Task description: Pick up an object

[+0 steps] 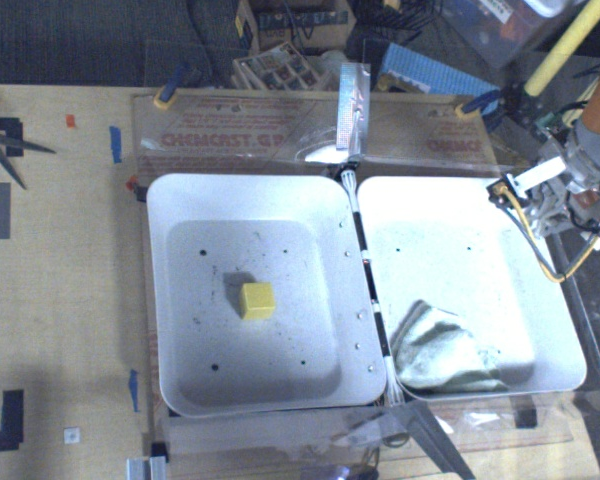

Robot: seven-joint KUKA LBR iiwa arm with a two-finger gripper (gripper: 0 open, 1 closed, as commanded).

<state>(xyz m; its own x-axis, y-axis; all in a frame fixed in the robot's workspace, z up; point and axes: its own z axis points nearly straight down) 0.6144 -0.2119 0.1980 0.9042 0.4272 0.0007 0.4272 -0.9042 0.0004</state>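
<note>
Wooden surface [60, 298] across the whole view, pale and bare at left, cluttered with cables and boxes along the far edge. Two white bins on it, side by side and touching along a dark seam down the middle.

Left bin [180, 208]: shallow, rounded corners, speckled grey floor. Yellow block [258, 300] resting near the middle of that floor, alone, well apart from every wall, casting a small shadow to its upper left.

Right bin [450, 218]: same shape, floor mostly bare. Crumpled grey-white cloth [442, 353] lying in the near-left corner, close against the seam and the near wall.

Arm [592, 158] entering from the right, above the far-right rim of the right bin, orange band at the very edge of the view. Gripper [528, 200] hanging over that rim, wrapped in cables, a yellow wire looping down beside it. Gripper's opening impossible to judge from here, its end lost among brackets and wires; nothing visibly held. Well apart from the block, with the whole right bin in between.

Clear plastic sheet [280, 133] with red lettering flat on the surface behind the bins. Blue tape strips [115, 144] on the left part of the surface. Yellow pole [570, 33] slanting across the upper-right corner.
</note>
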